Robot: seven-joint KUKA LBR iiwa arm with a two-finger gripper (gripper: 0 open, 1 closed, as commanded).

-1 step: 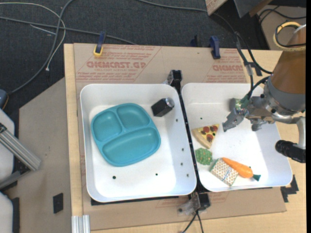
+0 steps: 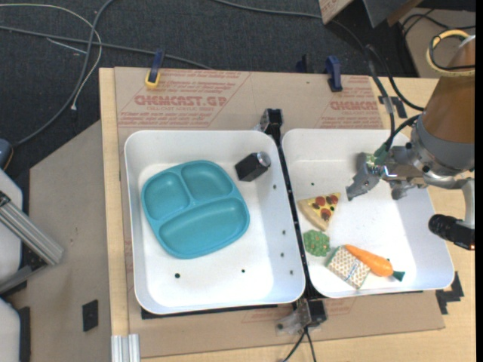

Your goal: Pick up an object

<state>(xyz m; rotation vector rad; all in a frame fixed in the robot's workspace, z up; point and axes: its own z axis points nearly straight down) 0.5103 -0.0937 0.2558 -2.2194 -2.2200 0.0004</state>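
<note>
Fingers (image 2: 361, 187) at the end of the grey arm (image 2: 453, 119) hang over the right bin (image 2: 434, 236), near its far-left part, and they look spread apart with nothing between them, though the second finger is small and partly lost against the wrist hardware, so the exact opening is hard to judge. Much of the arm is cut off at the right edge of the view, and its wrist covers the bin's far-right corner.

Four things lie in the right bin, all toward its left and near side. A pizza slice toy (image 2: 321, 209) sits by the left wall, just below the fingers and apart from them. A green broccoli-like piece (image 2: 316, 242) lies nearer the front, also against the left wall. Beside it rests a small patterned block (image 2: 347, 266), touching or overlapped by an orange carrot toy (image 2: 370, 260) whose green tip points toward the near-right corner.

The left bin (image 2: 151, 277) holds a blue divided plate (image 2: 196, 207) with three compartments, lying flat in its left half. A small black object with a silvery end (image 2: 253, 166) lies near the far-right corner of that bin; what it is cannot be made out.

Both bins sit on a cardboard sheet (image 2: 189, 96) clamped to the bench (image 2: 106, 225).
</note>
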